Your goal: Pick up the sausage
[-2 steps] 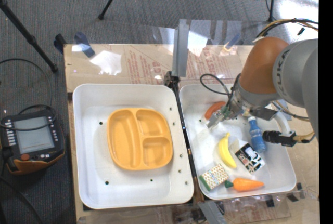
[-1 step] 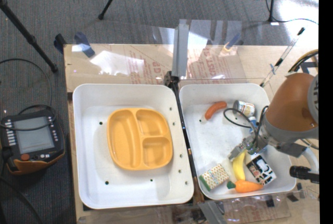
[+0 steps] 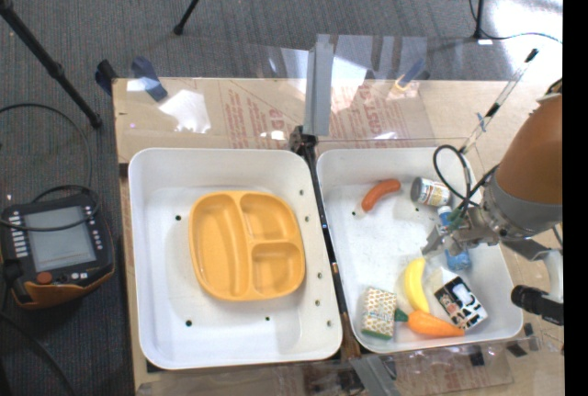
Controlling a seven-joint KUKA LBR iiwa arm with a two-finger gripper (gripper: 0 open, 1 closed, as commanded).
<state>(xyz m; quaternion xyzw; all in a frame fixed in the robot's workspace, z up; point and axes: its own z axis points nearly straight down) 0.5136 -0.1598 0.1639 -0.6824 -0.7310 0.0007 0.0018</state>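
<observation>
The sausage (image 3: 380, 194) lies loose in the far left part of the right bin (image 3: 342, 229), a small reddish-orange curve resting flat on the white floor with bare space around it, so you can reach it from above without touching anything else. A small can (image 3: 429, 192) lies on its side just to its right, apart from it. The end effector (image 3: 452, 243) hangs over the middle right of the same bin, near the sausage but not over it; whether it is spread or pressed together you cannot tell, and nothing shows between its tips. Nearer the front edge cluster a banana (image 3: 416, 283), a carrot (image 3: 432, 323), a small patterned box (image 3: 378, 311) and a dark carton (image 3: 459, 301), all well clear of the sausage. The left bin (image 3: 152, 201) holds a yellow divided plate (image 3: 246, 244), likely a place for sorted items. Both bins sit side by side on the table (image 3: 220, 114).
</observation>
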